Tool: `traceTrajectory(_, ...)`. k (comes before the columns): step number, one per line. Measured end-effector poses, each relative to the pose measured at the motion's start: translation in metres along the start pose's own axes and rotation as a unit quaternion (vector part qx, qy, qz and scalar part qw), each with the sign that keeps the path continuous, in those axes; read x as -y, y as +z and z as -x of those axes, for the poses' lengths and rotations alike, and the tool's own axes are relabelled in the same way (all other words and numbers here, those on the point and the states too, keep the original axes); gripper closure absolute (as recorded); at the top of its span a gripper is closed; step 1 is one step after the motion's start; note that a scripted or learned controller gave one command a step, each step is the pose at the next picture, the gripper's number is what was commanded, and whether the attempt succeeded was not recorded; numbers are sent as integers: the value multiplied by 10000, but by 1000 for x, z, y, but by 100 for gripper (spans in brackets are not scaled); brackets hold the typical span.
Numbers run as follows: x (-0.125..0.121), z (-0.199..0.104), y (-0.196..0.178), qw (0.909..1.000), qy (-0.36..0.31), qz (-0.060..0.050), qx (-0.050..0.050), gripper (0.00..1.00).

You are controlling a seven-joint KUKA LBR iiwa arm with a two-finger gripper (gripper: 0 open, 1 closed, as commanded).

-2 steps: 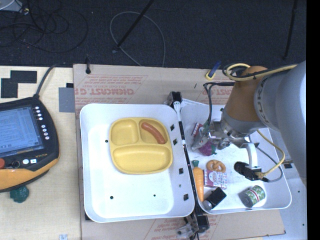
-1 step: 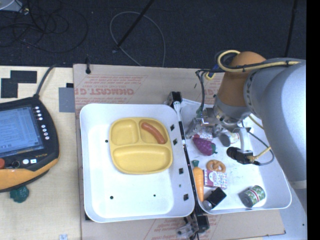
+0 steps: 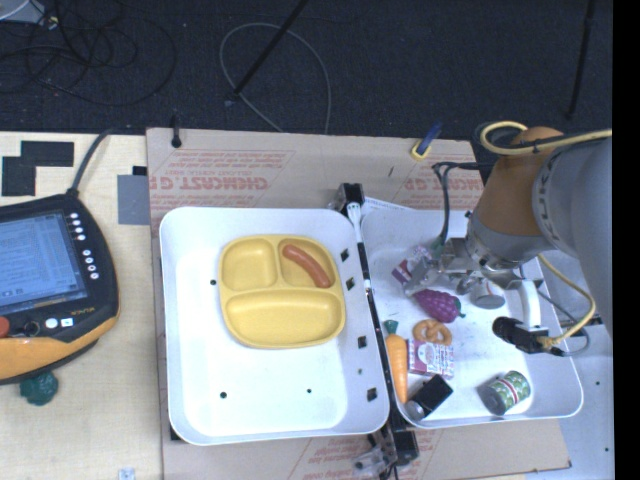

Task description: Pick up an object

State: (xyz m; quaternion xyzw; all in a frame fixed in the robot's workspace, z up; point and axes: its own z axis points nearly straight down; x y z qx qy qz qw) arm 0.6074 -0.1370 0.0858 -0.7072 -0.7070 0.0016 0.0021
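Observation:
My gripper (image 3: 440, 268) hangs low over the back of the right bin (image 3: 560, 403), under the arm's orange band. A purple bunch of grapes (image 3: 437, 305) lies just in front of it, and a small pink-purple item (image 3: 409, 269) sits at its left side. Closer to the front are a pretzel (image 3: 433, 331), a pink packet (image 3: 434, 361), an orange carrot (image 3: 398, 366) along the bin's left wall, a black block (image 3: 430, 395) and a green-labelled can (image 3: 505, 392). I see nothing lifted off the bin floor.
The left bin (image 3: 190, 368) holds a yellow divided plate (image 3: 282, 313) with a sausage (image 3: 307, 264) in its back right section. A teach pendant (image 3: 50, 268) lies left of the bins. Cables trail from the arm at the right.

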Motion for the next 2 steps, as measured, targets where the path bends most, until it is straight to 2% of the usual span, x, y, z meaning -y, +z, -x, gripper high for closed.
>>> traceTrajectory(1,42,-39,0,10000,5,9,-4,0)
traceTrajectory(2,42,-38,-7,10000,19,-21,-24,100)
